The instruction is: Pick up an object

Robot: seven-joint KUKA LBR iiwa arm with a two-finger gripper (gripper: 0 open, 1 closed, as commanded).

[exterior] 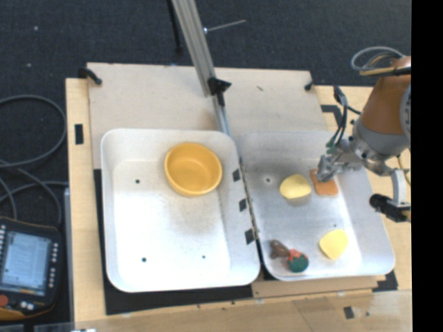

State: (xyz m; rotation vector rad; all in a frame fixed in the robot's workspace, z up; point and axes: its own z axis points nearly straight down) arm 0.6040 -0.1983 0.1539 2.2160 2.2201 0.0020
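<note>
**Pincer low over an orange block in the right bin**

The arm [384, 116] reached in from the right edge of the worktop [201, 92], and its pincer [328, 173] sat low in the right bin [367, 254], near that bin's far right side. The pincer's tip was at the top edge of a small orange block [327, 187], touching it or just above it; whether the pincer was spread or pressed together could not be told from the view, nor whether anything was caught in it.

Just beside the block, toward the bin's middle, lay a pale yellow rounded piece [295, 187]. A second yellow piece [333, 244] lay near the bin's near right corner. By the near left corner sat a brown item [279, 249] touching a small red-and-green item [297, 261].

In the left bin [124, 254], a yellow bowl [193, 169] stood upright near the far right corner.
</note>
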